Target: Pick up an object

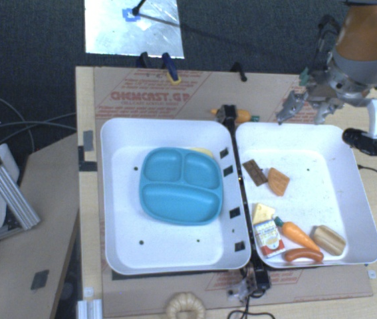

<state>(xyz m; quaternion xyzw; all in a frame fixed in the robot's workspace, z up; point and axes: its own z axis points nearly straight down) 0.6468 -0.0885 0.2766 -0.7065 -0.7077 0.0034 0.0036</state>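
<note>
My gripper (303, 116) hangs open over the back rim of the right bin (354, 178), with nothing between its fingers. Low in that bin lie a carrot (294, 232), a red sausage (302, 255), a bread roll (328, 239), a yellow cheese wedge (262, 212) and a small red-and-white packet (268, 238). Nearer the bin's middle are a brown chocolate bar (254, 172) and a tan toast piece (278, 181). All of these lie well in front of the gripper and apart from it.
The left bin (118, 178) holds a blue divided plate (180, 185) with a yellow scrap (203, 152) behind it. A black divider with clips (236, 178) runs between the bins. A black fitting (360, 138) sits at the right bin's far corner. A pale ring (185, 306) lies at the bench front.
</note>
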